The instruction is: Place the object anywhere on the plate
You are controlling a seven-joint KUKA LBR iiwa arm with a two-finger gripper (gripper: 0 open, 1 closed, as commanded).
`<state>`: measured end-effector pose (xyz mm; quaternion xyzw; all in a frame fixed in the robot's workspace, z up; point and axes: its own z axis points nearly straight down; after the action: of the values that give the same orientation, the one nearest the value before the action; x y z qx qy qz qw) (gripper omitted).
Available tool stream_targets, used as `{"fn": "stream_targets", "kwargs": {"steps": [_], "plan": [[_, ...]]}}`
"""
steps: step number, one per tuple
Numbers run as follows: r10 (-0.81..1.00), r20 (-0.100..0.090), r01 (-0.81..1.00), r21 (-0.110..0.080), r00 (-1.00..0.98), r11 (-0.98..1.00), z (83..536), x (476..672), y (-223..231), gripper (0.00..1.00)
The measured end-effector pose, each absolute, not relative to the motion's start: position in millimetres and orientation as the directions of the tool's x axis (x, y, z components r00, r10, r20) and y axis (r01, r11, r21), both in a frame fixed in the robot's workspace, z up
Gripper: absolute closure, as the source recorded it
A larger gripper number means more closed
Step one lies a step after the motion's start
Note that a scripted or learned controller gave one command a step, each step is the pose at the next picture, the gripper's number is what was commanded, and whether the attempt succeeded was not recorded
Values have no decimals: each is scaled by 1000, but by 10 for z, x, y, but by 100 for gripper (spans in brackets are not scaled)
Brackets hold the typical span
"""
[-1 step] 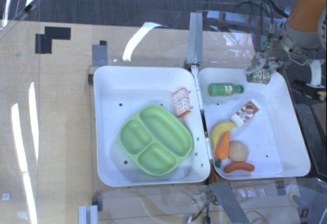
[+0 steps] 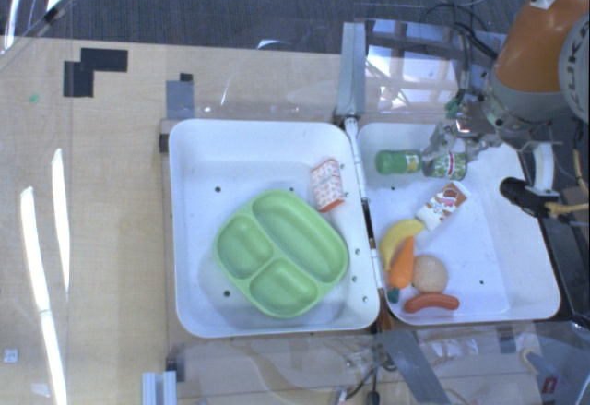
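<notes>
The gripper [image 2: 449, 143] hangs low over the far part of the right bin [image 2: 516, 237], at the label end of a green bottle [image 2: 410, 162] that lies on its side. I cannot tell if it grips the bottle. Nearer lie a carton [image 2: 442, 206], banana [image 2: 400, 238], carrot [image 2: 402, 266], bun [image 2: 430, 274] and sausage [image 2: 430, 303]. The green plate [image 2: 281, 253] sits in the left bin [image 2: 198, 209], a small packet [image 2: 325, 184] just behind it.
</notes>
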<state>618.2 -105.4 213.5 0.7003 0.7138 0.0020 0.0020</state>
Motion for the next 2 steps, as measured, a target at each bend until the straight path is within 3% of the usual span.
{"fn": "stream_targets", "kwargs": {"steps": [1, 2], "plan": [[998, 0, 998, 3, -57, 57, 1848, 5736, -401, 100], [998, -18, 998, 31, 58, -58, 2067, 5606, 248, 100]]}}
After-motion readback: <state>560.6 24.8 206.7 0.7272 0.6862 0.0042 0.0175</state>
